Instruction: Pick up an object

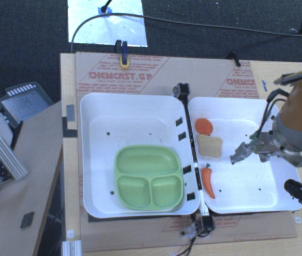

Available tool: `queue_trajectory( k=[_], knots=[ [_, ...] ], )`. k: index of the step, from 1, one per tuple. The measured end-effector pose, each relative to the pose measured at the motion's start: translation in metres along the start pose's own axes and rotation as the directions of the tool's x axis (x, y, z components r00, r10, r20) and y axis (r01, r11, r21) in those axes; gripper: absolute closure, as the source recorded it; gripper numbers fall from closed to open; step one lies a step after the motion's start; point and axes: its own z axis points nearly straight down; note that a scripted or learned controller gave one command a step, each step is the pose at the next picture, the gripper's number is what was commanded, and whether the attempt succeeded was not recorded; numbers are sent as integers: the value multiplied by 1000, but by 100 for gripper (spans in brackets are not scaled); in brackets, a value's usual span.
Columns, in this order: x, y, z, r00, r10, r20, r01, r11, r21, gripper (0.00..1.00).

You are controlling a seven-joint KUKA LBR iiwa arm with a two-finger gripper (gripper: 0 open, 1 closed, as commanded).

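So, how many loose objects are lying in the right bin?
3, all along its left side: an orange round piece at the top, a beige block just below it, and a carrot lowest. The arm may hide more.

Plate (149,177) in left bin (135,108); 3 items (clustered) (209,146) in right bin (246,201).

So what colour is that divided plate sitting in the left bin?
The divided plate is pale green, plain with no pattern, seen clearly in the camera view.
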Motion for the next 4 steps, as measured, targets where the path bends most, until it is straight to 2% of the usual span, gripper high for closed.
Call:
queue_trajectory(
  k=[1,3,4],
  knots=[
    [0,3,-6,1000,-3,2,3,1000,-12,0],
    [-8,6,105,1000,-1,1,1,1000,-7,0],
    [-8,7,92,1000,-1,2,1,1000,-12,100]
  ],
)
